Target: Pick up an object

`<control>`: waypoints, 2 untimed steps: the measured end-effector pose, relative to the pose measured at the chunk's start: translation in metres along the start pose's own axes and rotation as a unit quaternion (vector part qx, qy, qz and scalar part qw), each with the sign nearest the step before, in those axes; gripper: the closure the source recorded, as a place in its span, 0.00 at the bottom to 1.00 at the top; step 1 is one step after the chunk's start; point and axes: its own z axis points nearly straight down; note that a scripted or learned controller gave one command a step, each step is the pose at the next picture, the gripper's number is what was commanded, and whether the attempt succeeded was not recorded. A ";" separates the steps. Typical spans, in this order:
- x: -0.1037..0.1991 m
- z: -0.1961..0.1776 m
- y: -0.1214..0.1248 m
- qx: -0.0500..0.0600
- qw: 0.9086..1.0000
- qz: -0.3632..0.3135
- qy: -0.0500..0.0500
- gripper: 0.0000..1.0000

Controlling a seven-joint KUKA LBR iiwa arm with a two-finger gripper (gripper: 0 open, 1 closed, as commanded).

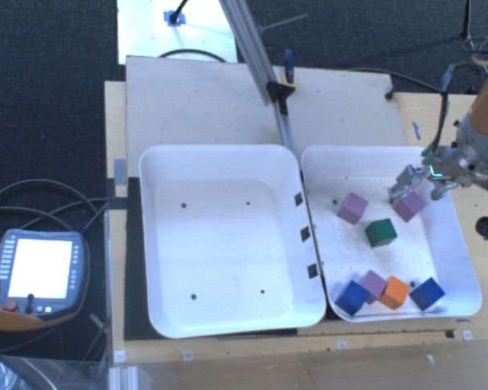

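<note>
My gripper [420,187] hangs over the upper right part of the right bin [325,169], fingers spread open with nothing between them. Just under and in front of it lies a purple cube [409,207], partly overlapped by the fingers. Another purple cube [352,207] sits to the left, and a green cube [381,232] lies below and between the two. Along the bin's front edge are a blue cube [351,296], a small purple cube [374,283], an orange cube [394,292] and a second blue cube [426,293].
The left bin [159,218] stands beside the right one, with a shared rim between them. A slanted metal pole [248,35] reaches down to the back of the bins. A teach pendant [37,279] lies off the bench at the left.
</note>
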 end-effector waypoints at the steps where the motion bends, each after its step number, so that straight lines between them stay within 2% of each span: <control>1: 0.000 -0.002 0.001 -0.002 1.000 0.000 -0.001 0.00; 2: 0.009 0.056 0.003 0.001 1.000 0.000 0.000 0.00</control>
